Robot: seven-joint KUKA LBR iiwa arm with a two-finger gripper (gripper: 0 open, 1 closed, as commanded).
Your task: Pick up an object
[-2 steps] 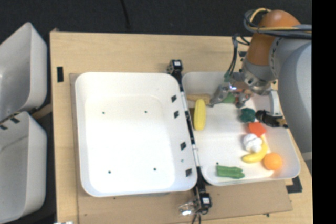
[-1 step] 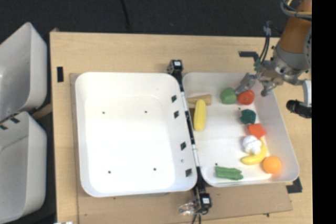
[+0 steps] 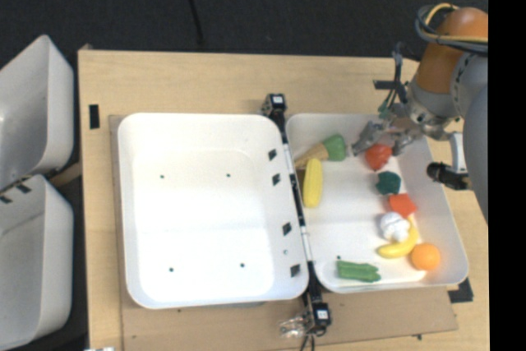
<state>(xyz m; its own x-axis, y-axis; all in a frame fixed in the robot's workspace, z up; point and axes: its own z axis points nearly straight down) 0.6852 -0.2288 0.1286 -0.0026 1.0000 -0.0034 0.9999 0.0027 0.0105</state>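
So from my remote seat I've got the arm coming in from the right, orange band up top, and the gripper sits low over the far end of the right bin. Its fingers look spread a bit, one on each side of a red tomato-looking object, with the tips right at its upper edge. I honestly can't tell if they're actually pinching it or just touching; the red thing looks like it's sitting on the bin floor.

Other stuff in that right bin: a green-topped piece with a tan handle near the divider, a yellow corn-like piece just below it, a dark green lump just under the red one, then a small orange-red block, a white ball, a yellow banana shape touching it, an orange ball near the front corner, and a flat green pod along the near wall.

Left bin is next to it on the wooden bench.
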